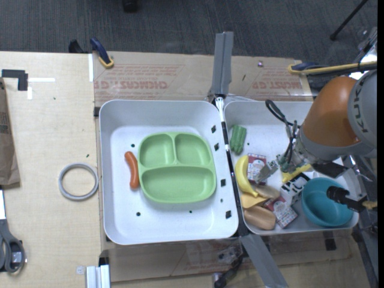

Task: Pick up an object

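Arm (336,116): reaching down into the right bin (258,110).
Gripper (288,164): hanging over the clutter; cannot tell its state.
Banana (243,176): lying just left of the gripper.
Cucumber (238,138): sitting up-left of it.
Bowl (324,204): resting down-right of it.
Plate (177,168): sitting with a sausage (132,170) in the left bin (114,179), well left.

Red print on the cardboard sheet (157,80) (upside down, seemingly "CHEMICAL GUYS"), "KU" on arm (359,114)
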Available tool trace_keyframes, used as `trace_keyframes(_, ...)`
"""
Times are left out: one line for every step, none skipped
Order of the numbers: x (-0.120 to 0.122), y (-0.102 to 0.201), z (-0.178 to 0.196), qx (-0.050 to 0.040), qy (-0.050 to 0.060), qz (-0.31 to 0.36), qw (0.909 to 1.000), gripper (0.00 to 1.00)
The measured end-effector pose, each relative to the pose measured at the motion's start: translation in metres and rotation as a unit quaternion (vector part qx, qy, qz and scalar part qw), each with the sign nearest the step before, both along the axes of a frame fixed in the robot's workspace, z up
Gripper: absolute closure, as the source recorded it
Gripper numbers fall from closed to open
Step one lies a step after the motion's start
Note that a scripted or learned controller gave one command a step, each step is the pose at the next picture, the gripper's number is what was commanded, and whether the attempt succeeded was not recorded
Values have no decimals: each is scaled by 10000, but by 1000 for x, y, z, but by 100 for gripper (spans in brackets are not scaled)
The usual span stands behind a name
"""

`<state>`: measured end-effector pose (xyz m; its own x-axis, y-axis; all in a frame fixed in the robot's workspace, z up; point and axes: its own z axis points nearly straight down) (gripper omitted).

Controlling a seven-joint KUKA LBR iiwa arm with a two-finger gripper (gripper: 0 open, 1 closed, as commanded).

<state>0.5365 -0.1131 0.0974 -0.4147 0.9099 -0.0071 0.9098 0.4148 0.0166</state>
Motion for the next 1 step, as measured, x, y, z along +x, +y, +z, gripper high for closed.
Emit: trace_keyframes(126, -7, 0, -1, 33, -941, 9956, 0)
